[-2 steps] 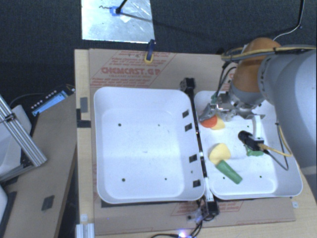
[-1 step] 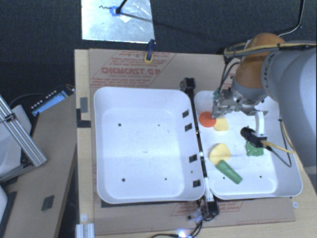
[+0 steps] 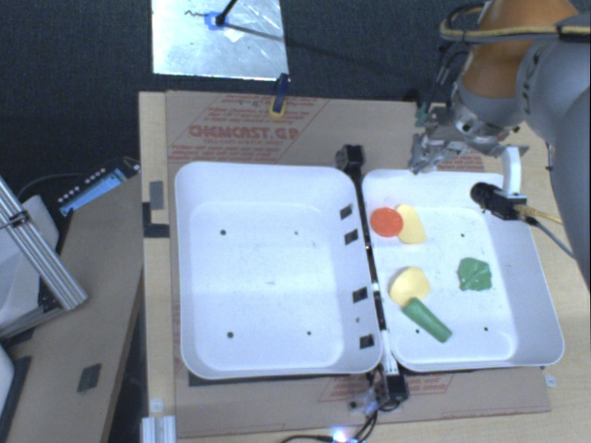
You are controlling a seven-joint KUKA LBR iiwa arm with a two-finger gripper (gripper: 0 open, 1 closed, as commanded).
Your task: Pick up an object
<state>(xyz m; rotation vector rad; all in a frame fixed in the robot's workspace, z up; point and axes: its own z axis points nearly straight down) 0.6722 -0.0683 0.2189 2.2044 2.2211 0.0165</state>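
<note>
1. Even, bright overhead light; white bins [image 3: 268, 275] near overexposed.
2. Glare on foil sheet [image 3: 220, 24], upper left of frame.
3. Soft, short shadows under toys.
4. Overall slightly soft, low resolution.

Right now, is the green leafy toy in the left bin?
No, the green leafy toy lies in the right bin, near the other toys.

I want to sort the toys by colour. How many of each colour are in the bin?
Orange: 1, a disc
Yellow: 2, one beside the disc, one lower down
Green: 2, a leafy piece and a stick
Total: 5, all in the right bin
</note>
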